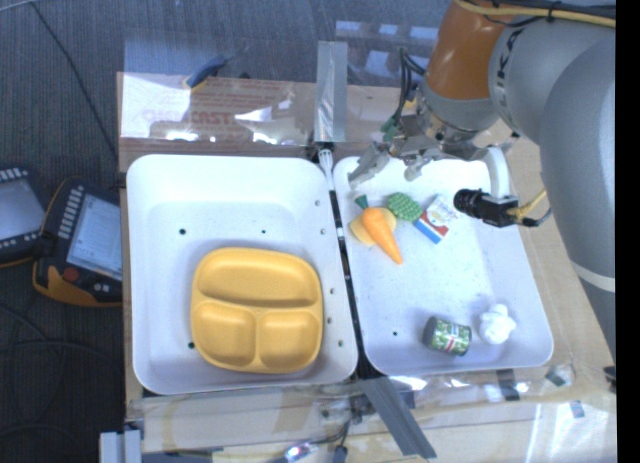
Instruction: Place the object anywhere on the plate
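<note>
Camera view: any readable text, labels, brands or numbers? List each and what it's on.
No text here can be read.
Green can in the right bin: has a label band, print too small to read.
Small red, white and blue carton: printed faces, blurred.
Cardboard behind the left bin: faint reddish print under plastic wrap, illegible.
Handheld controller on the floor: screen lit, content too small.
Yellow plate, toy carrot: no markings.
</note>
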Robot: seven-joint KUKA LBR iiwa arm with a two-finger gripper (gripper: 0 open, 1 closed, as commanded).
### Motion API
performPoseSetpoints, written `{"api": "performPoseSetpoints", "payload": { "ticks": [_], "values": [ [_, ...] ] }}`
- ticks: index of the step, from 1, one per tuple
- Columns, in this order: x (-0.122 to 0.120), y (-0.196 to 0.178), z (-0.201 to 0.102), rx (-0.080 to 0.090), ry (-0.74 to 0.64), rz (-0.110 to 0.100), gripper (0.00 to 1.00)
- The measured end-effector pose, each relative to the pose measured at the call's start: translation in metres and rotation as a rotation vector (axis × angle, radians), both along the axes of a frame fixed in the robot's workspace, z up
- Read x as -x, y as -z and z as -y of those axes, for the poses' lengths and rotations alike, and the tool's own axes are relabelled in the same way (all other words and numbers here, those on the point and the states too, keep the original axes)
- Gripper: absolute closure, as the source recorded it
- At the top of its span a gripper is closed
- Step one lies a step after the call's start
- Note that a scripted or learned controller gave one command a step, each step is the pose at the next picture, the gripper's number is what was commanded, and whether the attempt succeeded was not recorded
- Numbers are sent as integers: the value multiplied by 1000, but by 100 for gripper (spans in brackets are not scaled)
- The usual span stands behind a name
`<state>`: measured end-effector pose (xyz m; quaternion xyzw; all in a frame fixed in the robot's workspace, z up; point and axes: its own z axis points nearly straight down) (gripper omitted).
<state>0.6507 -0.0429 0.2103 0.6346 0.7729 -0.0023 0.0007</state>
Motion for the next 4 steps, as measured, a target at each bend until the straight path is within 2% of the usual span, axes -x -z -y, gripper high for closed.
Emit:
{"api": "performPoseSetpoints", "payload": {
  "ticks": [1, 2, 3, 4],
  "values": [
    [-14, 11, -62, -2, -213, 1, 0],
    [-12, 3, -145, -3, -402, 1, 0],
    [-17, 80, -217, -5, -749, 0, 0],
    [25, -43, -244, -2, -239, 0, 0]
  ]
}}
